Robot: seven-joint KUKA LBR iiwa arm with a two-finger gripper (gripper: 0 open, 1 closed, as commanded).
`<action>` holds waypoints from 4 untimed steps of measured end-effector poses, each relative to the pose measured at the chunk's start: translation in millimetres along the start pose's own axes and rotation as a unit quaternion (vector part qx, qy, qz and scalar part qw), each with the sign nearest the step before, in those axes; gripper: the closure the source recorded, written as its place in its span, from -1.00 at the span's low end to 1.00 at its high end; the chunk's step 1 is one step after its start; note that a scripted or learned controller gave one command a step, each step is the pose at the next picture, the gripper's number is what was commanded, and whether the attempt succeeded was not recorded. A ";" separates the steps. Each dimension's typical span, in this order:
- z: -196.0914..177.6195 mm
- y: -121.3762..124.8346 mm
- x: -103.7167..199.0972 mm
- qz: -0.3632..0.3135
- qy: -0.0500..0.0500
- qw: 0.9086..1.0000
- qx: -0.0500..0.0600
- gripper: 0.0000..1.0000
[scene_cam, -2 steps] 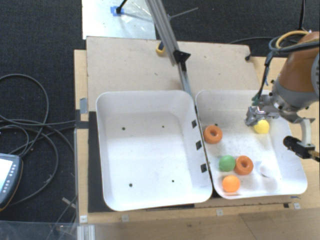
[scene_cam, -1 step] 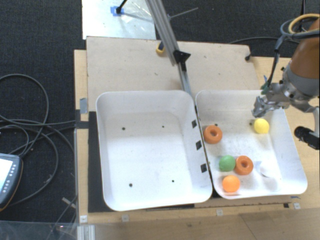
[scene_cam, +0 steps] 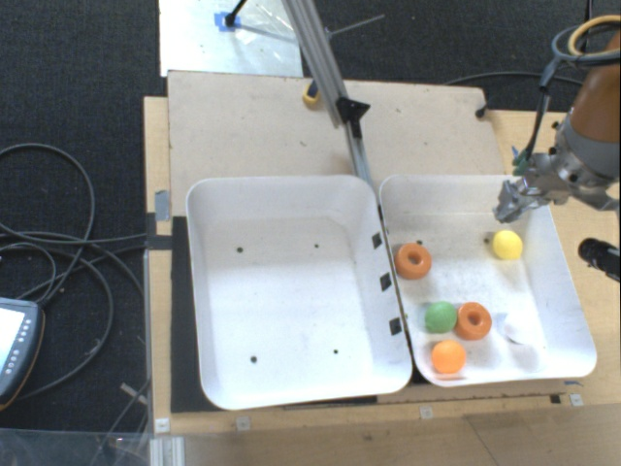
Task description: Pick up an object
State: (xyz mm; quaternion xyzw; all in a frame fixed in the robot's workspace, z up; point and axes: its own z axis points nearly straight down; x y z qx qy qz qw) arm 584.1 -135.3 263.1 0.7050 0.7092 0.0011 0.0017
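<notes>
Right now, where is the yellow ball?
The yellow ball lies in the right bin, toward its far right side, just below the end effector and to the right of the upper orange ring.

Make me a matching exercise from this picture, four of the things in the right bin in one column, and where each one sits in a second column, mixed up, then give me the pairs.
Things
1. yellow ball
2. green ball
3. orange ball
4. orange ring by the divider

Places
A. touching the second orange ring, on its left in the camera view
B. nearest the front rim of the right bin
C. just below the gripper
D. close to the wall shared with the left bin

Pairs: 1-C, 2-A, 3-B, 4-D
</notes>
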 end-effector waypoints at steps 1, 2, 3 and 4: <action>11.9 2.4 45.9 -0.002 0.001 1.000 0.001 1.00; 24.7 3.5 96.5 -0.002 0.002 1.000 0.002 1.00; 16.4 9.1 154.5 -0.003 0.002 1.000 0.001 1.00; 12.2 8.9 213.6 -0.003 0.002 1.000 0.001 1.00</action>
